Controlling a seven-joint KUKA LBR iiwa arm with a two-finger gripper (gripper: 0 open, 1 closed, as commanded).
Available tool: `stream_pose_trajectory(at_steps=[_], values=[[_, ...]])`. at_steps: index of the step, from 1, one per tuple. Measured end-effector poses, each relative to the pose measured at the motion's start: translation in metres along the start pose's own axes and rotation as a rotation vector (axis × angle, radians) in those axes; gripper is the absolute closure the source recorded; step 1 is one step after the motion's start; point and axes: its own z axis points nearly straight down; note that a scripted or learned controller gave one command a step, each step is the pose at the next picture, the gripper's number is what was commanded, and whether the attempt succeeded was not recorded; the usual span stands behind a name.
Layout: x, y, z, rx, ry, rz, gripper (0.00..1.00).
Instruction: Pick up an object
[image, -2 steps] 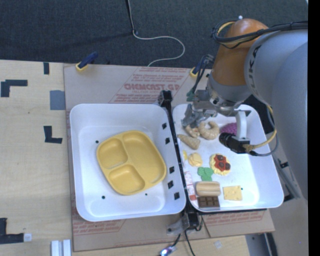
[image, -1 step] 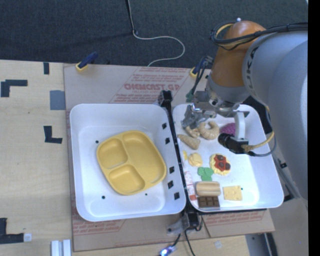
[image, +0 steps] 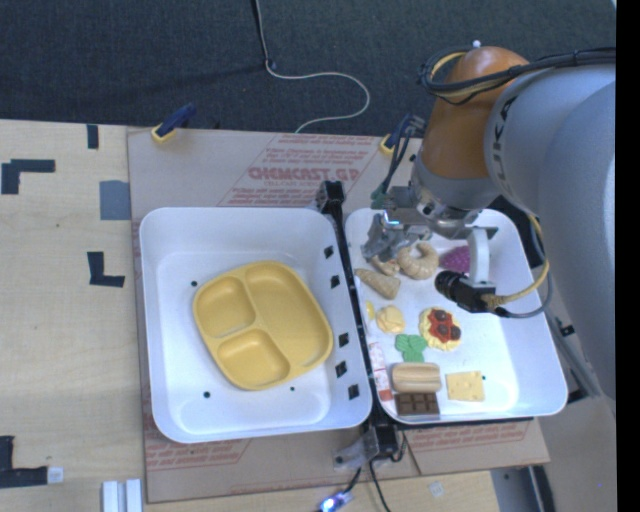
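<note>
we have our gripper (image: 388, 243) down in the right bin (image: 520, 395), but we cannot tell how its jaws stand. a tan pastry (image: 378, 282) lies just below them, a curled one (image: 418, 261) beside. nothing looks lifted; the pick remains.

From my seat the light is bright and even, coming from above. The two white bins (image: 160, 300) are close to washed out, with soft glare on their rims. The yellow tray (image: 262, 322) casts only a faint shadow. The grey arm (image: 560, 150) has a smooth sheen and looks slightly soft. Small items are grainy, and the dark floor (image: 120, 50) shows noise.
</note>
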Motion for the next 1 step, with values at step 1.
stream_pose_trajectory(at_steps=[1], values=[[-0.0016, -0.0018, 0.0032, 0.0, 0.0, 0.0, 1.0]])
